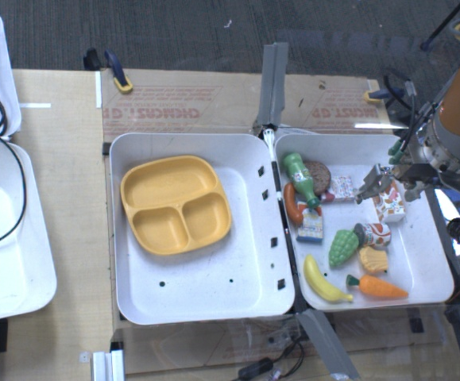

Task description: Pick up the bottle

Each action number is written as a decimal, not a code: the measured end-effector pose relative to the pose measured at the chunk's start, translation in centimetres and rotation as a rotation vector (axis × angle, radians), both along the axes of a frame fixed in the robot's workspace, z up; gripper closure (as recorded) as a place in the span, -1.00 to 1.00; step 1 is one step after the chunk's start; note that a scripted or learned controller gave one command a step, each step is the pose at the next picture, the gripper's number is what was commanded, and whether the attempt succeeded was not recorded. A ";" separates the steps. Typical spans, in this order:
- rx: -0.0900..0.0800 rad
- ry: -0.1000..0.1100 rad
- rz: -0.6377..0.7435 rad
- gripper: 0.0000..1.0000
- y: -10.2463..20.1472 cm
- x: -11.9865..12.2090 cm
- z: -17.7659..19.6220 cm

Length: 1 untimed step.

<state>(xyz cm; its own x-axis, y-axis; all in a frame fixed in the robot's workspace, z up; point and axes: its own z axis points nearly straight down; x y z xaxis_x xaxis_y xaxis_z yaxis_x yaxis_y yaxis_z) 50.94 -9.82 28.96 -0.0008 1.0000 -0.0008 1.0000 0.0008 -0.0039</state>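
Observation:
The green bottle [299, 176] lies on its side at the left end of the right bin [428, 288], cap toward the near side, resting against a brown round piece [320, 175] and an orange-red sausage [292, 203]. My gripper [380, 186] hangs over the right half of that bin, well to the right of the bottle and just above a white and orange carton [391, 205]. Its fingers are spread, and nothing sits between them.
The right bin also holds a pink and white packet [342, 186], a small blue box [311, 228], a green bumpy fruit [342, 247], a red and white can [376, 234], a banana [325, 282] and a carrot [377, 287]. A yellow divided plate [176, 203] lies in the left bin [214, 292].

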 end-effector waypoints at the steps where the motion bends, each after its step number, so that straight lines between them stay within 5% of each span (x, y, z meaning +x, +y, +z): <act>1: 0.001 0.002 0.050 -1.00 2.7 1.0 -9.7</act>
<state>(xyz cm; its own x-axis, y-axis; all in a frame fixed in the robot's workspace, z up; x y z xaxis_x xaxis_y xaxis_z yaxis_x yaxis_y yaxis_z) 51.98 -7.13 19.24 -0.0510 0.9987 0.0001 0.9987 0.0510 -0.0054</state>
